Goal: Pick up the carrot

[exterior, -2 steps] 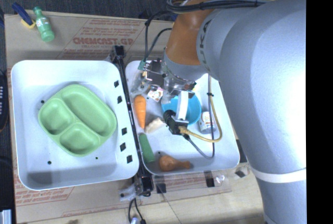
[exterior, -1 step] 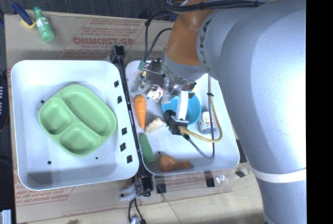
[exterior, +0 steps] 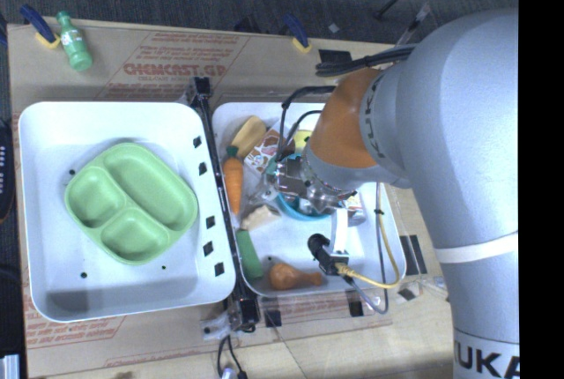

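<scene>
The carrot (exterior: 233, 184) is an orange stick that lies lengthwise along the left wall of the right bin (exterior: 388, 254), just beside the divider. My gripper (exterior: 284, 178) hangs low over the middle of that bin, a short way to the carrot's right, among the toys there. The orange-banded wrist (exterior: 345, 132) and the grey arm cover much of the bin's right half. Nothing shows the carrot lifted; it rests on the bin floor.
Around the gripper lie a tan bread-like piece (exterior: 248, 135), a printed packet (exterior: 263, 154), a blue bowl (exterior: 295, 208), a beige wedge (exterior: 258, 217), a green vegetable (exterior: 248, 254) and a brown-orange piece (exterior: 288, 276). A green divided plate (exterior: 132, 201) is in the left bin. A green bottle (exterior: 76, 44) stands at the back left.
</scene>
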`<state>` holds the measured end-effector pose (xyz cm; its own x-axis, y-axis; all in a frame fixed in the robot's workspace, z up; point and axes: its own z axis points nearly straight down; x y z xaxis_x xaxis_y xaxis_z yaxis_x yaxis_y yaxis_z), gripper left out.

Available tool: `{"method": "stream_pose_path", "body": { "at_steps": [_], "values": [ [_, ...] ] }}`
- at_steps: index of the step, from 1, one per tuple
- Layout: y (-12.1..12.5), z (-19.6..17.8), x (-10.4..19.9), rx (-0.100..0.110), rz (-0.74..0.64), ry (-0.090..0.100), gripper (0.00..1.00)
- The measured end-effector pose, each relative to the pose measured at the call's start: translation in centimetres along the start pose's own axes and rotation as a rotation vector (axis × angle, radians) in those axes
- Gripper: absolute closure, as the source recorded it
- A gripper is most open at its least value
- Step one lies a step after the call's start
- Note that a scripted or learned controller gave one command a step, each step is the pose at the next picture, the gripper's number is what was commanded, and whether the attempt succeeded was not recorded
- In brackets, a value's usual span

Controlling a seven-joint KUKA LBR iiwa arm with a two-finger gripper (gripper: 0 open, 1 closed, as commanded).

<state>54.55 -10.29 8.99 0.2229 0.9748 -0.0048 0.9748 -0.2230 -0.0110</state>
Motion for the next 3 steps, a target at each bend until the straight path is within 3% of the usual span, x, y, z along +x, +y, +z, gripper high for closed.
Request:
{"method": "stream_pose_path", "body": {
  "at_steps": [1,2,3],
  "values": [
    [5.3,-10.5,5.5,-0.007,0.216,0.003,0.00],
    [3.0,-10.1,8.1,0.003,0.159,0.005,0.00],
    [3.0,-3.1,1.2,0.006,0.100,0.001,0.00]
  ]
}}
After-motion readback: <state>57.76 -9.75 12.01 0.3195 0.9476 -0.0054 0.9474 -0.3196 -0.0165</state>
